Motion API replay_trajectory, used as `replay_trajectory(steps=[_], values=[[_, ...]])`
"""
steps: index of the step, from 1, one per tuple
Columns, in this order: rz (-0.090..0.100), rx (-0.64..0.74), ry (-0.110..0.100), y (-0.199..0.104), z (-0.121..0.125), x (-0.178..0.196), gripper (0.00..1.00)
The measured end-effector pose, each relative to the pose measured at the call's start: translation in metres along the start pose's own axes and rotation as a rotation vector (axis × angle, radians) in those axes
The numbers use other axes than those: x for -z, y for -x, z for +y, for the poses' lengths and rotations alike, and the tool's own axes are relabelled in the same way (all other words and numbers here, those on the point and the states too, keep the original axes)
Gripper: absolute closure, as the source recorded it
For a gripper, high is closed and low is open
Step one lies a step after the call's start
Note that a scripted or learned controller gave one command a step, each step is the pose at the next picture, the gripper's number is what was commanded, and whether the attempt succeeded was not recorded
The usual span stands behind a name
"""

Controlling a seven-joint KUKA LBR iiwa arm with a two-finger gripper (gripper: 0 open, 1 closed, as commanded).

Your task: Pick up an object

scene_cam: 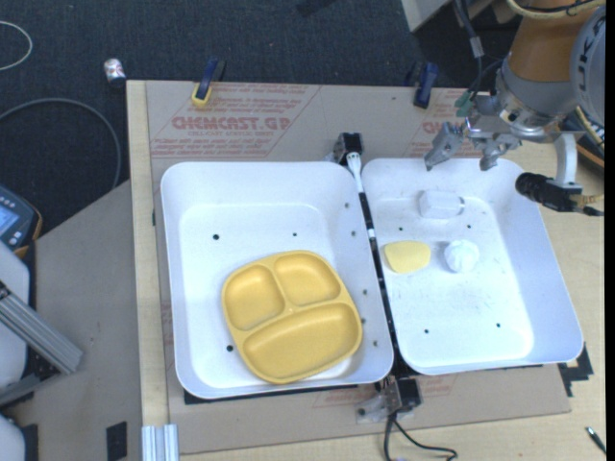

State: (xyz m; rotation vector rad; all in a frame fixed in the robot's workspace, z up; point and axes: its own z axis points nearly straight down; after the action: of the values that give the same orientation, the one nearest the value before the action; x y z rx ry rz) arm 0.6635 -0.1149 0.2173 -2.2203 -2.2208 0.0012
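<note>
Red print reading "CHEMCAST GP" runs across the brown board (pixel 240 113) beneath the bins.

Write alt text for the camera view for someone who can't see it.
The end effector hangs open over the far edge of the right bin, which holds a small yellow piece, a white lump and a clear lid-like piece. The left bin holds a yellow divided plate.

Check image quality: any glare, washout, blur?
Camera view: white lump and clear lid-like piece nearly wash out against the right bin; yellow tray and yellow piece read sharply; pincer slightly soft; shadows faint.
</note>
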Motion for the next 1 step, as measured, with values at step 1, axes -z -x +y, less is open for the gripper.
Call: replay_trajectory(steps=[1], values=[[0.001, 0.007, 0.011, -0.0724, -0.0203, 0.0914, 0.0]])
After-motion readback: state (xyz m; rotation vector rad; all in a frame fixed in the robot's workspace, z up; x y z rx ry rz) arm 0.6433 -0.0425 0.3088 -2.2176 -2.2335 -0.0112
